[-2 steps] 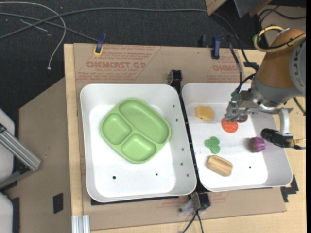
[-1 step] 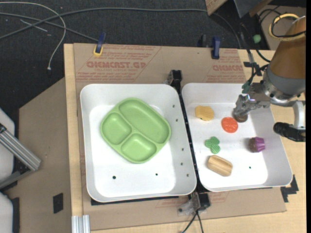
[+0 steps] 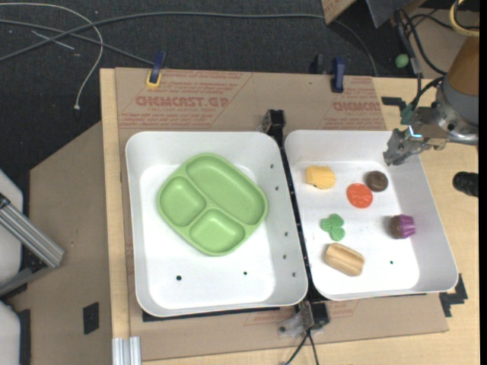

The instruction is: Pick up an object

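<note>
The right bin (image 3: 426, 276) holds several small toy foods: a yellow piece (image 3: 320, 177), a red round one (image 3: 360, 195), a brown round one (image 3: 377, 180), a green leafy one (image 3: 332, 224), a purple one (image 3: 402, 226) and a tan bread-like roll (image 3: 344, 258). My gripper (image 3: 399, 150) hangs over the bin's upper right corner, above and right of the brown piece, with nothing seen between its fingers.
The left bin (image 3: 152, 280) holds a green divided plate (image 3: 212, 203). A black clamp (image 3: 274, 120) sits between the bins at the back. Blue clips (image 3: 157, 68) (image 3: 338, 74) pin the cardboard base. Cables lie on the dark floor at the upper left.
</note>
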`<action>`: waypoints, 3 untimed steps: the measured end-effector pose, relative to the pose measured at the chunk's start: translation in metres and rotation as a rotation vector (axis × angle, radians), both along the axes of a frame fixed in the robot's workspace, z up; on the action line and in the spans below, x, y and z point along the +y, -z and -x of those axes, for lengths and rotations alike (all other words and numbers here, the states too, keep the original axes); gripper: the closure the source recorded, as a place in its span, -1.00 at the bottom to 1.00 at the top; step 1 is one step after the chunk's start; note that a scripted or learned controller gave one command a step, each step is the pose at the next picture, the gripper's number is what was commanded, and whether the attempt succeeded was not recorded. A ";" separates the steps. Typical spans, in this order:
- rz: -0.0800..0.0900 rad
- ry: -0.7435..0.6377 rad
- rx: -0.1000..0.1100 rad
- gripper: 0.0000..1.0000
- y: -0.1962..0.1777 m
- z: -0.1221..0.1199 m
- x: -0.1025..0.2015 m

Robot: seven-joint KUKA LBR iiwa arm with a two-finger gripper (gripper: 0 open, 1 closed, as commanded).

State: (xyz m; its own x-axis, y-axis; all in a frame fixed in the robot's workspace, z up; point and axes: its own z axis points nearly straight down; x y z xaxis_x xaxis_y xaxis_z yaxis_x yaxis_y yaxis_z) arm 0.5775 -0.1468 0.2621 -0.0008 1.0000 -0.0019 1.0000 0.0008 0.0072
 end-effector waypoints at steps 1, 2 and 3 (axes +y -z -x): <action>-0.005 -0.004 0.010 1.00 0.002 0.021 0.045; -0.005 -0.005 0.009 1.00 0.002 0.026 0.093; -0.004 -0.004 0.011 1.00 0.004 0.046 0.141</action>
State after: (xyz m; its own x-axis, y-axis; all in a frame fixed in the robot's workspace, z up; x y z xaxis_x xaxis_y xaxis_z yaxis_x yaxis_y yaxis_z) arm 0.5316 -0.0061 0.2584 -0.0050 1.0000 0.0025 1.0000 0.0050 -0.0037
